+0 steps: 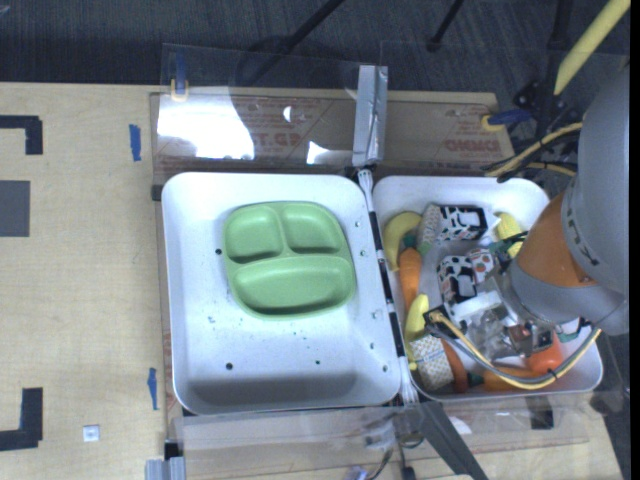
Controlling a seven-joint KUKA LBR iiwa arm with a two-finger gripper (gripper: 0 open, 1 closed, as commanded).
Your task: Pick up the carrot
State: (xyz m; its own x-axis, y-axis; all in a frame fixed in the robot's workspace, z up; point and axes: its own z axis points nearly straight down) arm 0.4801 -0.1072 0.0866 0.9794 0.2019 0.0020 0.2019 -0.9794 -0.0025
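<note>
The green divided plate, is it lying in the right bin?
No, the green divided plate lies in the left bin, while the right bin holds the cluttered toys and the arm.

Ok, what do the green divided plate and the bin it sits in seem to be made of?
The green divided plate looks like moulded plastic with a smooth, matte-to-satin finish: uniform pale green colour, rounded compartment ridges, only soft highlights. The left bin looks like thin formed white plastic, slightly glossy: rounded corners, soft sheen along the rim, dark specks on the floor. Neither can be confirmed from appearance alone.
</note>
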